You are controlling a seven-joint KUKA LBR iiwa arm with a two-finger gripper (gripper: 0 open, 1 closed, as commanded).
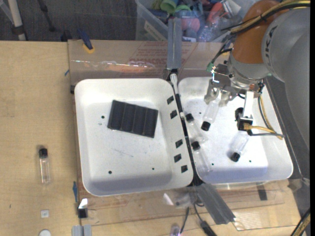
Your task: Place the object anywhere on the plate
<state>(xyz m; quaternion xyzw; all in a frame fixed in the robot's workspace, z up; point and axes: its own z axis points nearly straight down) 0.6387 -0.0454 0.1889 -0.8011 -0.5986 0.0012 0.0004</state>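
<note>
In the camera view, the grey arm (283,43) comes in from the right edge, its orange band (253,31) sitting above the far right corner of the right bin (275,167). The gripper (219,96) hangs over the far half of that bin, nearer its left wall than its right. Whether it is spread or closed cannot be told, as the wrist body and cables crowd that spot.

A clear vial (208,115) with a black cap lies directly below the gripper. It is tilted, its cap end pointing toward the near left of the bin and its upper end meeting the gripper. It is not clear whether it is pinched or only lying on the bin floor beneath it.

A second vial (238,148), also capped in black, lies on the floor of the right bin toward the near right, well apart from the first. A third vial (198,150) rests close against the bin's left wall, near the divider between the two bins.

The left bin (81,132) holds the plate (133,118), a dark ribbed rectangle lying flat and slightly turned, in the far half of the bin and near its middle. Nothing rests on it.

On the wooden bench (29,92), beside the left bin's near left corner, a lone vial (44,165) lies by itself. Beyond the bins' far edge stands a clear tub (147,9) of coloured items.
</note>
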